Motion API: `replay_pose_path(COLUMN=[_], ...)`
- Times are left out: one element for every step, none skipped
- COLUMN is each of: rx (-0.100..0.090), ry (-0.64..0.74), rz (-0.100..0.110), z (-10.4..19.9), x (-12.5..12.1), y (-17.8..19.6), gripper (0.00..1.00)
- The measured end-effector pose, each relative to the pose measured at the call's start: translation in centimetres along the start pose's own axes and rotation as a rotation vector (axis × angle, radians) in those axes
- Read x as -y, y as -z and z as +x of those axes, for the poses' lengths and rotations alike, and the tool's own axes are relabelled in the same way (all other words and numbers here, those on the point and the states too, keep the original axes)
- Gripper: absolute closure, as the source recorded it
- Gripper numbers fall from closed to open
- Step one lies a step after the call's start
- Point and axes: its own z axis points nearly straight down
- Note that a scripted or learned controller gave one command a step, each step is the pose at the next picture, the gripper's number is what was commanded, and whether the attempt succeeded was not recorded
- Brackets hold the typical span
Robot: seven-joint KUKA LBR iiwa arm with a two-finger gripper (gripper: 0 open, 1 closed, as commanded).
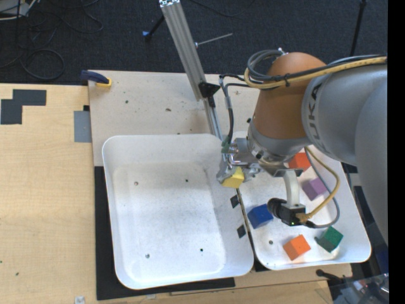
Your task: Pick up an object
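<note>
My gripper [231, 173] hangs over the divide between the two white bins, at the right edge of the left bin [126, 258]. A yellow block [234, 179] sits between its fingers, lifted above the bin rim. In the right bin [354, 253] lie a blue block [259, 216], an orange block [296, 246], a green block [330, 239], a purple block [314, 187] and another orange block [298, 161] partly hidden under the wrist.
A slanted aluminium bar [188, 56] rises from the bench behind the bins. The big orange-banded wrist [285, 106] covers the upper part of the right bin. A black cable loop with a connector [288, 213] hangs over the right bin.
</note>
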Motion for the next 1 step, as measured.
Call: replay_pose_path(rx=[0.001], ry=[0.002], rz=[-0.003], z=[5.63], x=[0.4], y=[1.22], gripper=[1.0])
